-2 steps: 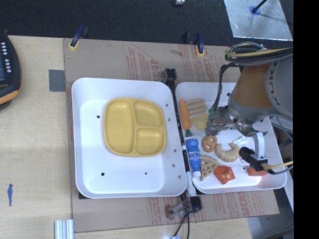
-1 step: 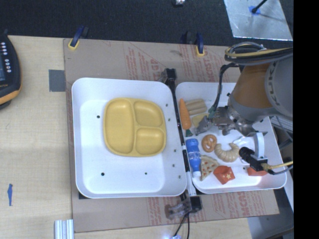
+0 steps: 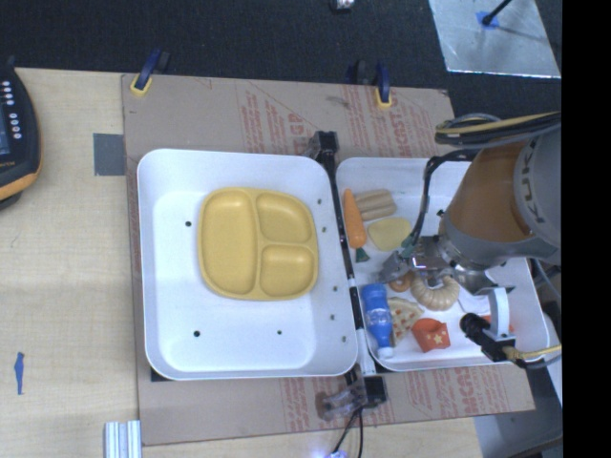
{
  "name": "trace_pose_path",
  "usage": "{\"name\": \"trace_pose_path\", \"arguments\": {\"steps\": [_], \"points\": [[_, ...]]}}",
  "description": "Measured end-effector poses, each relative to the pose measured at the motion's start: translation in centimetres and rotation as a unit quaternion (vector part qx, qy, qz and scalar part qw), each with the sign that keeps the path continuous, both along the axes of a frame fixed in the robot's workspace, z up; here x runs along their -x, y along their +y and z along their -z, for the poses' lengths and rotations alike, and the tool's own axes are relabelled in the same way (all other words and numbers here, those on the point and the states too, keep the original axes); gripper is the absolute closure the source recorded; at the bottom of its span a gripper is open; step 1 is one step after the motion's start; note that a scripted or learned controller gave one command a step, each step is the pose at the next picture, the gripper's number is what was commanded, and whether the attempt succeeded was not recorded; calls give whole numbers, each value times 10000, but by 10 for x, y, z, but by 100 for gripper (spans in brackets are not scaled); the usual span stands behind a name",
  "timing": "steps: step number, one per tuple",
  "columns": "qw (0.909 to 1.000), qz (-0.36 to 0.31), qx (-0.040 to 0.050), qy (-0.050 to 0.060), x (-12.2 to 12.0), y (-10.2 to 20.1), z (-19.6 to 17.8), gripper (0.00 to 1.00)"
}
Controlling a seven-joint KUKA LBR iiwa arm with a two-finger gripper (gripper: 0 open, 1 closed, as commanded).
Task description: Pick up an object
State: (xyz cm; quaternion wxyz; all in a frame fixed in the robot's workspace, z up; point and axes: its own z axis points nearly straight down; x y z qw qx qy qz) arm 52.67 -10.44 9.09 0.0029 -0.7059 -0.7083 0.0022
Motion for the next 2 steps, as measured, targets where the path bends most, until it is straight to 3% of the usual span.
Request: {"name": "trace_pose_path", "arguments": {"steps": [1,2], "points": [[10000,-7,10,-34,-14,-4,-1,0],[10000,1,14,-30,-14,-5,-11,100]]}}
